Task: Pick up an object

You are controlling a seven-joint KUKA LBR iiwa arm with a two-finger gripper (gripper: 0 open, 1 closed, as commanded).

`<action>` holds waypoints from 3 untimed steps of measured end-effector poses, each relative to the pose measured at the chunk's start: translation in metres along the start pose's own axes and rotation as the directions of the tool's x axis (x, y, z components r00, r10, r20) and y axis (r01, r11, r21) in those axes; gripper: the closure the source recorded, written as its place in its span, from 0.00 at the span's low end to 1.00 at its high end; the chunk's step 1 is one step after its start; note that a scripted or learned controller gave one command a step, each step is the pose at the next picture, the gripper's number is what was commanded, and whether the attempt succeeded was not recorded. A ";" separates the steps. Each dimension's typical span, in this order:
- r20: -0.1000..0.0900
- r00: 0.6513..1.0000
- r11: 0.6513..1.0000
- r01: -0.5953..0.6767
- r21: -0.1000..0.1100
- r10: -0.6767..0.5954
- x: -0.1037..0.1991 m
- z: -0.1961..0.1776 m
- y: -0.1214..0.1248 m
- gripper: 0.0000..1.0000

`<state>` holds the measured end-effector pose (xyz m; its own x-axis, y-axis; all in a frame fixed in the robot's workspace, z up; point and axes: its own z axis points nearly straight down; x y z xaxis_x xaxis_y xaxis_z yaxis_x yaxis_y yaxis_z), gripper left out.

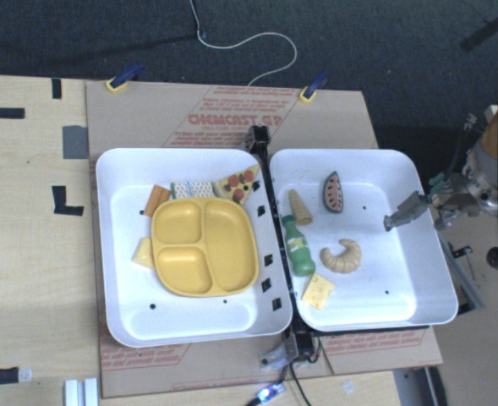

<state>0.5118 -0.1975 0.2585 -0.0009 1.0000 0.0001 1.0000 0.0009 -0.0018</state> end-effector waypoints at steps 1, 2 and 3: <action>-0.001 1.000 1.000 0.001 0.005 -0.001 0.005 0.063 0.003 0.00; -0.001 1.000 1.000 0.000 0.004 0.000 -0.001 0.125 0.001 0.00; -0.007 1.000 1.000 0.001 -0.001 -0.001 0.002 0.172 0.004 0.00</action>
<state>0.5151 -0.1957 0.0861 -0.0016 1.0000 0.0069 1.0000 0.0016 -0.0004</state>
